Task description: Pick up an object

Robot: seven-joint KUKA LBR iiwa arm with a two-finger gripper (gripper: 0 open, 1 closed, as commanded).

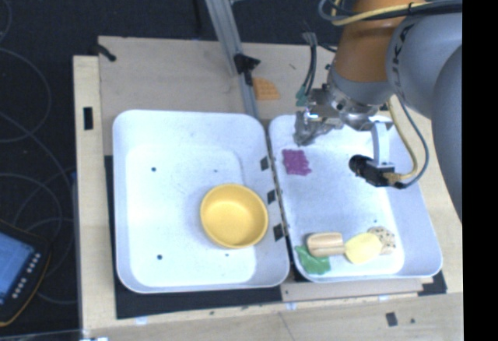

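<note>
Grey arm link [436, 67] w/ orange band [372, 28] sits highest, closest to cam, coming in from the right over the right bin [416, 215]. Claw [311, 128] hangs at that bin's upper-left corner, close to the divider edge; can't tell from this angle if it's spread or pressed together, and nothing visibly pinched in it. Just below the claw, apart from it as far as I can see: small purple piece [296, 162] lying flat on the bin floor, nearest pick candidate. Black cable fitting [372, 168] dangles off the wrist to the right of it, over mid-bin. Further out, along the bin's near edge: tan block [324, 244] lying on its side, yellow lump [360, 249] touching its right end, speckled pale obj [382, 237] right behind the lump, green scrap [311, 260] tucked in the corner under the block. Left bin [148, 145]: yellow bowl [233, 215] upright, near the right wall, well apart from the claw. On the bench [156, 75] behind the bins: small orange bit [265, 89] beside a slanted metal rail [222, 20]. Handheld screen unit [15, 269] at far lower left, off the bench.
</note>
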